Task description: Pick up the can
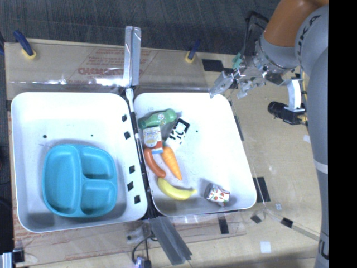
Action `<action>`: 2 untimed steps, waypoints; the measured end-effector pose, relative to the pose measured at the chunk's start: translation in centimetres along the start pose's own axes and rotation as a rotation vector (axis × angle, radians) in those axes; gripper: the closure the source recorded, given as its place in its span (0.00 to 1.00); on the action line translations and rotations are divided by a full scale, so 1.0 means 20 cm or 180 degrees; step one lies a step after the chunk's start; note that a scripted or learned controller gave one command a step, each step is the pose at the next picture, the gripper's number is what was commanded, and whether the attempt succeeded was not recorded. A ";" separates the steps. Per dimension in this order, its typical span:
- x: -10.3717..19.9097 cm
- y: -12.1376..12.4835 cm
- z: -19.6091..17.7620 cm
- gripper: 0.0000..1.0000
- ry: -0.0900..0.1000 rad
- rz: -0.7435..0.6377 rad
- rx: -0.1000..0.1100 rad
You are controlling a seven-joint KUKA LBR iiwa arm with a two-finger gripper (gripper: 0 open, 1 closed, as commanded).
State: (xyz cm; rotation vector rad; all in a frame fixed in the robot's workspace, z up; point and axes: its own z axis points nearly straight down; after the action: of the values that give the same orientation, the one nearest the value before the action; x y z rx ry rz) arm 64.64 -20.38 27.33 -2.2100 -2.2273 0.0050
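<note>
— Gripper (230, 83) is hovering above the right bin's (241, 149) far corner, fingers spread, carrying nothing.

— And the can (217, 194) is lying tipped in that bin's near corner, just right of the banana (174, 190); it's risking rolling off or jamming against the wall.

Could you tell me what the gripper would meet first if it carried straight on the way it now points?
Probably the back rim of the right bin: the gripper points left and downward toward it. Depth is unclear, so it might pass above.
</note>
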 end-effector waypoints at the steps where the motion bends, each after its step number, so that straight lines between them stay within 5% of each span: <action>1: -0.03 -0.29 0.84 0.00 0.0002 0.0106 0.0002; 2: -0.02 -0.72 0.62 0.00 0.0005 -0.0643 -0.0002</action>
State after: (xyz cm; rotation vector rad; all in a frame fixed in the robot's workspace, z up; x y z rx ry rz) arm 50.27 -20.94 15.06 -1.9736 -2.4380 0.0018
